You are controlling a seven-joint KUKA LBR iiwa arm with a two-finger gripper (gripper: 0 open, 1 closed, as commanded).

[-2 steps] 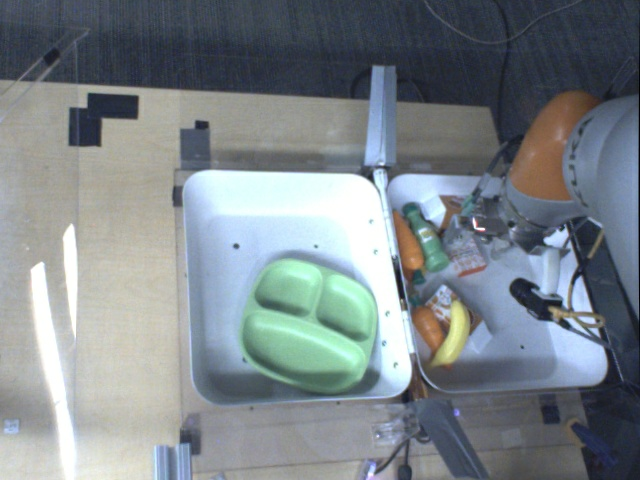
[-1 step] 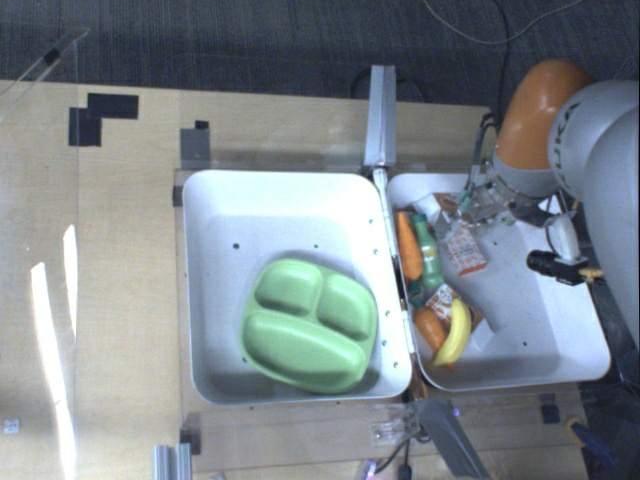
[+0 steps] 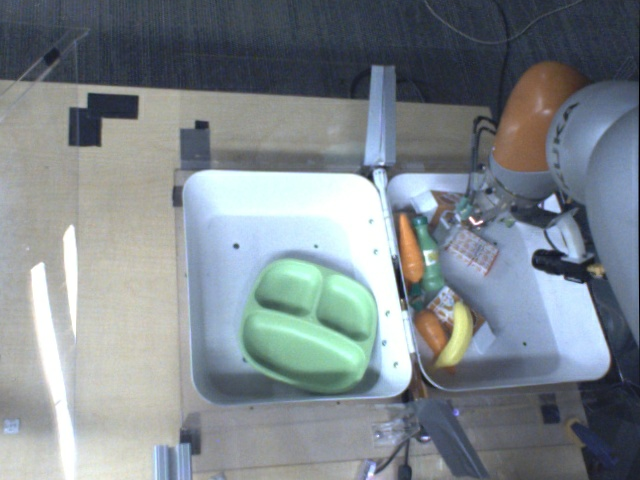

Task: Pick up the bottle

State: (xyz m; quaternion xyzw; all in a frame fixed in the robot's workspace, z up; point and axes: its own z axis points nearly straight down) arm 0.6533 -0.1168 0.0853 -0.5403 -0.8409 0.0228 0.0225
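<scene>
Nearest us, the green tray (image 3: pixel 309 324) lay in the left bin (image 3: pixel 210 268). Right of that tray, the bottle (image 3: pixel 428 261) rested against the right bin's (image 3: pixel 560 358) left wall, crowded between carrot (image 3: pixel 409 249) and banana (image 3: pixel 458 334). Our jaws (image 3: pixel 478 215) hovered beyond it; whether they were apart, we could not tell.

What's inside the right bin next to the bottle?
The right bin holds the bottle by its left wall, a carrot alongside, a banana, and a printed packet. Whatever lies under them is covered.
</scene>
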